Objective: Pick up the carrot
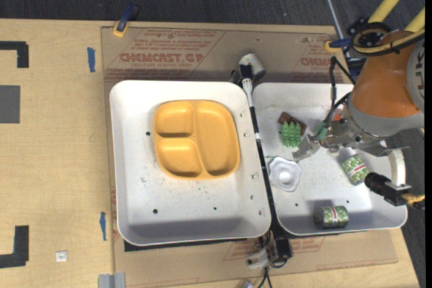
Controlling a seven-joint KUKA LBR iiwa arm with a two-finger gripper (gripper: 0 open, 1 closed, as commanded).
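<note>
Right, pincer (312,147) sits low over the right bin (395,216), presumably positioned for a grab. Can't tell whether it's spread or pressed together; the tips blur into clutter. Green ridged piece (291,133) is just up-left of it, white cup (283,173) down-left, green can (331,215) below. Carrot: can't make it out, probably hidden under the arm (385,88) behind the pincer.
</note>
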